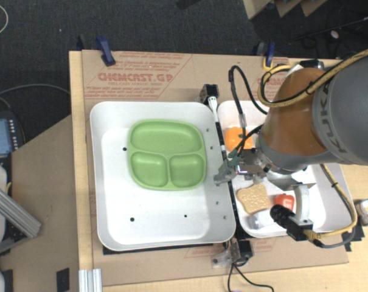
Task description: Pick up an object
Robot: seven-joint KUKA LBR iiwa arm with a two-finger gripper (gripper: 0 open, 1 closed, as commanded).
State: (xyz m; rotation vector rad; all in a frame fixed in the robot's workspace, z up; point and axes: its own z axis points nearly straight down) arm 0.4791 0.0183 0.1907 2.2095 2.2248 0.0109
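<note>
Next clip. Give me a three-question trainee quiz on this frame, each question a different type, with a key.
1. True or false: the green divided plate lies in the left bin.
2. Multiple choice: which bin is the arm over? A) left B) right C) neither
3. Fill in: the slice of toast lies in the right bin, with an ____ coloured object farther up the picture.

Key: 1 true; 2 B; 3 orange

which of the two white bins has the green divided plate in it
The left bin; the green divided plate lies in it. The right bin holds an orange thing and a cracker-like piece.
</note>
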